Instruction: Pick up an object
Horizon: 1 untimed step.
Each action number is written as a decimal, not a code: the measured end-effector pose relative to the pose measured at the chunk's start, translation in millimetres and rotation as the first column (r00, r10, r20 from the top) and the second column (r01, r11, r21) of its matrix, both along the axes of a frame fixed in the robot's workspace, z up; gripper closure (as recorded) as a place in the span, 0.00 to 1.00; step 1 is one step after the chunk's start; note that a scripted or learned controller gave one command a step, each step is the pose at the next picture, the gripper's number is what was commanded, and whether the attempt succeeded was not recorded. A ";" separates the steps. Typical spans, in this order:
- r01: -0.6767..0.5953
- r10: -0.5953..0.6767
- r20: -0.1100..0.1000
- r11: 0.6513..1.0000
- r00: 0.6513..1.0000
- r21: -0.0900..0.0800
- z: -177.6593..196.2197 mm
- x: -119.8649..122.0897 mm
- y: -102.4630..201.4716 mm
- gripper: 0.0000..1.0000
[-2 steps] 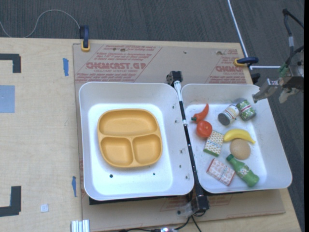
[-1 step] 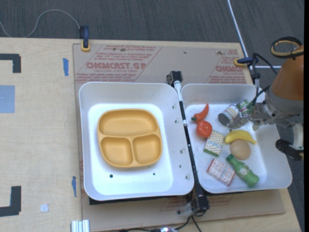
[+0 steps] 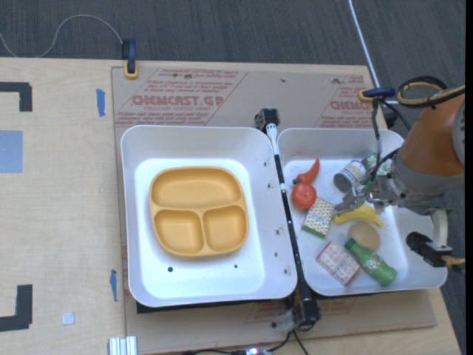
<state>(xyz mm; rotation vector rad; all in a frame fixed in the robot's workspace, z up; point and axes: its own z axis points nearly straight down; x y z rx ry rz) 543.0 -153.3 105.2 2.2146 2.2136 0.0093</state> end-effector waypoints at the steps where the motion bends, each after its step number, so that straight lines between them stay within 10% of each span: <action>1: 0.000 0.001 0.019 1.000 1.000 -0.003 -6.3 -22.4 38.6 0.00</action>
